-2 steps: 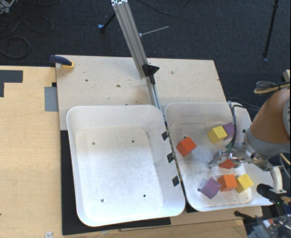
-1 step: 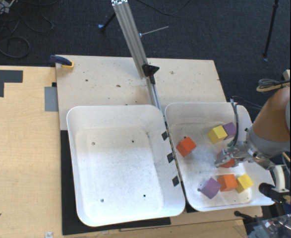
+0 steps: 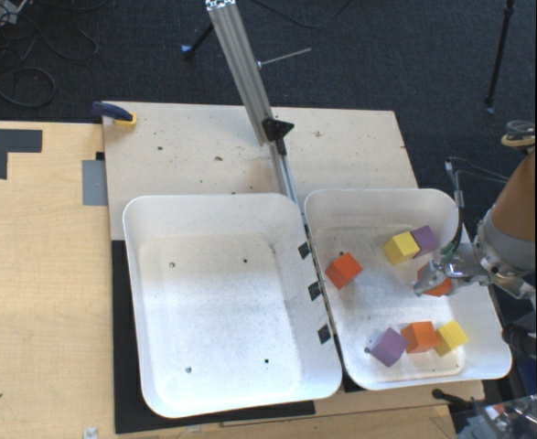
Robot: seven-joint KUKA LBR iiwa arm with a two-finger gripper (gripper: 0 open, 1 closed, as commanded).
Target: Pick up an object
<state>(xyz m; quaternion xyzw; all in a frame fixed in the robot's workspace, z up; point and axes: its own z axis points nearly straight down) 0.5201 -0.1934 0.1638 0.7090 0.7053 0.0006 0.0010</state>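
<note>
Currently, two shallow white bins sit side by side on the bench. The left bin (image 3: pixel 158 236) shows only dark specks on its floor. The right bin (image 3: pixel 378 207) holds several blocks. An orange cube (image 3: pixel 343 269) lies at nine o'clock from the bin centre, near the divider. A purple block (image 3: pixel 389 346), an orange block (image 3: pixel 421 336) and a yellow block (image 3: pixel 451 337) form a touching row at six o'clock. A yellow cube (image 3: pixel 401 247) and a purple cube (image 3: pixel 424 238) touch each other at one o'clock.

Open floor remains through the middle of the right bin, between the orange cube and the upper pair. The lower row lies close to the bin's front wall.

The gripper (image 3: pixel 434 282) enters over the right rim at three o'clock, just below the yellow and purple pair. A red-orange object (image 3: pixel 439 287) sits at its fingertips, partly covered by them. Whether the fingers are spread or pressed together on this object, I cannot tell.
</note>
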